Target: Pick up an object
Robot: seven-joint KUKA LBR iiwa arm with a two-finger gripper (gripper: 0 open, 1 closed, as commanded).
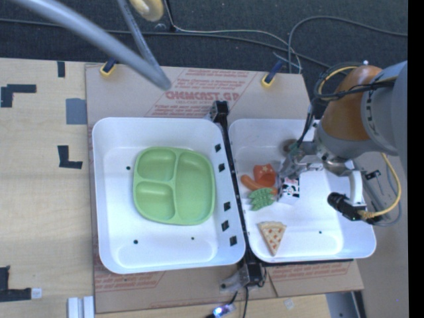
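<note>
In the right bin (344, 240) lie a red and orange toy food piece (260, 176), a green leafy piece (262, 198), a small black-and-white piece (289, 189) and a pizza slice (271, 235). My gripper (289, 171) is down in this bin, right beside the red piece and just above the black-and-white piece. The wrist hides the fingertips, and nothing shows as lifted.
The left bin (109, 197) holds a green divided plate (174, 185). A black divider with clips (228, 177) runs between the bins. Cables (371, 211) hang at the arm's right side. A grey pole (99, 32) crosses the top left.
</note>
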